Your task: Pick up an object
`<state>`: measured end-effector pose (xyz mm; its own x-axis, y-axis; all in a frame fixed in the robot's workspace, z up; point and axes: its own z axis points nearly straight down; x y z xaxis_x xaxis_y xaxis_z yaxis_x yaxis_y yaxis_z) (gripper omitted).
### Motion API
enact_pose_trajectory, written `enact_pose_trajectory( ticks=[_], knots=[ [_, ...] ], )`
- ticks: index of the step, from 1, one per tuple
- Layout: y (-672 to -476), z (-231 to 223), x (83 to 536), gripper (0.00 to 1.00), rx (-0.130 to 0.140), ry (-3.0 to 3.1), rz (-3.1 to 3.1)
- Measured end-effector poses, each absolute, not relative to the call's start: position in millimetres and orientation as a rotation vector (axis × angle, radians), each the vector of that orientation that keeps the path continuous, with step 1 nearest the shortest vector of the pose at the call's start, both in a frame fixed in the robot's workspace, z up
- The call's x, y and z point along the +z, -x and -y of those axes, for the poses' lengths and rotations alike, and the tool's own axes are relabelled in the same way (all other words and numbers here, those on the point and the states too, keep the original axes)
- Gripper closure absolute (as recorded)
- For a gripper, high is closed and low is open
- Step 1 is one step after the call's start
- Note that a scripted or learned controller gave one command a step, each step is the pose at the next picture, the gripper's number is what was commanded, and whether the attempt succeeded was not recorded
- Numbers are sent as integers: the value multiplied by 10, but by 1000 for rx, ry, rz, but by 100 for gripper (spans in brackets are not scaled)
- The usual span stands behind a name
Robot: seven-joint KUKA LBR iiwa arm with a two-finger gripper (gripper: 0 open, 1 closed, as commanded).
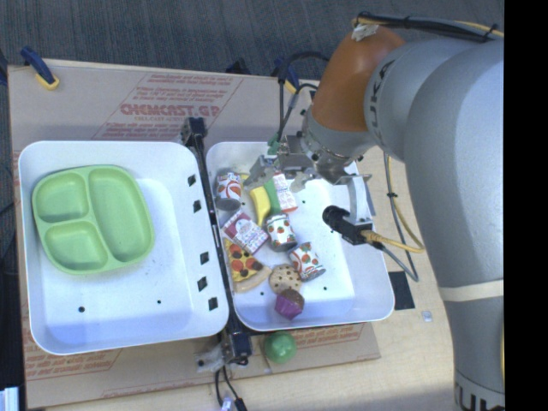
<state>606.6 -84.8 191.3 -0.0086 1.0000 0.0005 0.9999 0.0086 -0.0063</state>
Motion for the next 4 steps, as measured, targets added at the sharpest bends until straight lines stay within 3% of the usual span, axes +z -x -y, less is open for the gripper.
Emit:
enact_pose_trajectory(
  ticks=[1, 2, 3, 4],
  knots=[
    [-6069, 848, 2016, 100, 8, 2204, 2230],
    [-5239, 860, 2171, 100, 5, 2213, 2227],
    [-5826, 1665, 1952, 100, 3, 2217, 2224],
    [-4927, 1714, 2349, 100, 2, 2216, 2224]
  ],
)
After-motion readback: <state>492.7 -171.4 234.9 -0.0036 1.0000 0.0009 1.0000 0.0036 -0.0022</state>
